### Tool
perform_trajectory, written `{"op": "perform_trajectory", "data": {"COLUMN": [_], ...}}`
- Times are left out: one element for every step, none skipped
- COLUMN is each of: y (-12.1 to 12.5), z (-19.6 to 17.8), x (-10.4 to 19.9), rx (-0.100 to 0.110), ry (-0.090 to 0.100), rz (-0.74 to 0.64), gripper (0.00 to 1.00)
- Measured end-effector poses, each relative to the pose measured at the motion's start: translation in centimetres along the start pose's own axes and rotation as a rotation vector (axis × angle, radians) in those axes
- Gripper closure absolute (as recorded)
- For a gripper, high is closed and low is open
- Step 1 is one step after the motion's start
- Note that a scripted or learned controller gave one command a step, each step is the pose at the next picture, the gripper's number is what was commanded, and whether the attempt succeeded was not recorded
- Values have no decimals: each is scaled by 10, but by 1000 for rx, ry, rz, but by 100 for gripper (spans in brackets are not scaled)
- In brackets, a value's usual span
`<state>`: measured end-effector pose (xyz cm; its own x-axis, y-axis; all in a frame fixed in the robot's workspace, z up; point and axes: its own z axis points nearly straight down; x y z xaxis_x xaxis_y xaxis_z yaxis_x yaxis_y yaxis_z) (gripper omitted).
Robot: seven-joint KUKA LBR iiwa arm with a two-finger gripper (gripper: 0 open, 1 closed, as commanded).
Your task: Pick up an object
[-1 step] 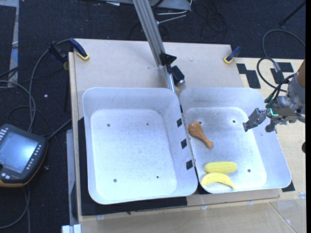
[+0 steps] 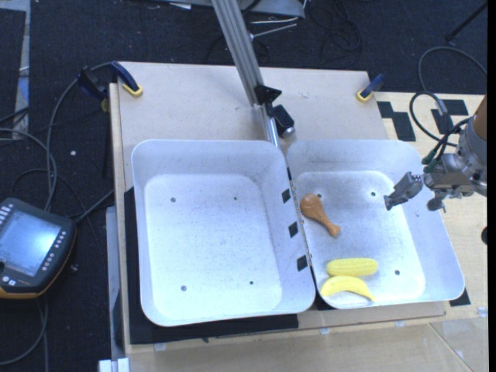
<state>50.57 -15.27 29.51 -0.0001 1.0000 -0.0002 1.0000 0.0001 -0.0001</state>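
Drumstick (image 2: 319, 213) lies in right bin (image 2: 434, 242), well left of fingers (image 2: 403, 190), state unclear.

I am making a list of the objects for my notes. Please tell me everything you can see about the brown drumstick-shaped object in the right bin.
The drumstick looks like a toy chicken leg of smooth, plastic-like material. It has a rounded orange-brown meat end at the upper left and a thinner, paler bone end with a small knob at the lower right. It lies flat and slanted on the floor of the right bin, near the divider between the bins. Nothing touches it except the bin floor.
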Motion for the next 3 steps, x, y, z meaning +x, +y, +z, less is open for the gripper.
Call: {"op": "perform_trajectory", "data": {"y": [-3, -1, -10], "z": [43, 106, 157], "x": [4, 3, 10], "rx": [4, 6, 5], "ry": [1, 1, 1], "rz": [0, 0, 0], "gripper": [0, 0, 0]}}
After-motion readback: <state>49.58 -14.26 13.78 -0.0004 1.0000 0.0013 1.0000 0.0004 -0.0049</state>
